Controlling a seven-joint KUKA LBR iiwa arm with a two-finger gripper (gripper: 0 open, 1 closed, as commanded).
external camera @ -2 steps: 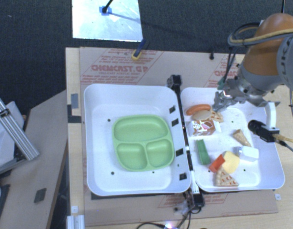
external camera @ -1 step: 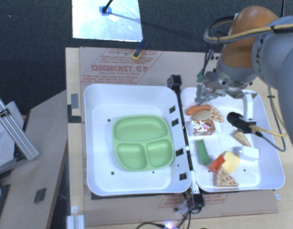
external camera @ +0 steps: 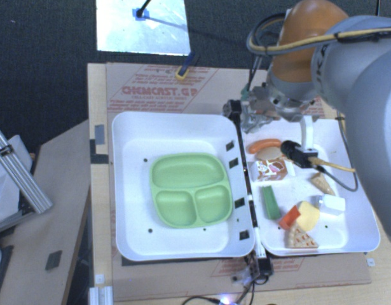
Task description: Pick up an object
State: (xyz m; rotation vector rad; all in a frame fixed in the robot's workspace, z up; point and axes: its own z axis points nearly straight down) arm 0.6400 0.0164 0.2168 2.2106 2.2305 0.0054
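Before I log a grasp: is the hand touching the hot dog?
Cannot tell. In the camera view the hand sits just above the hot dog, but the slant hides any contact or gap.

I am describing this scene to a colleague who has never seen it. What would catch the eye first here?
First, the big grey arm with its orange band, reaching in from the right over the top of the right bin. Next, the green divided tray, alone in the middle of the left bin. Then the small toy foods in the right bin, such as the green block and the yellow piece.
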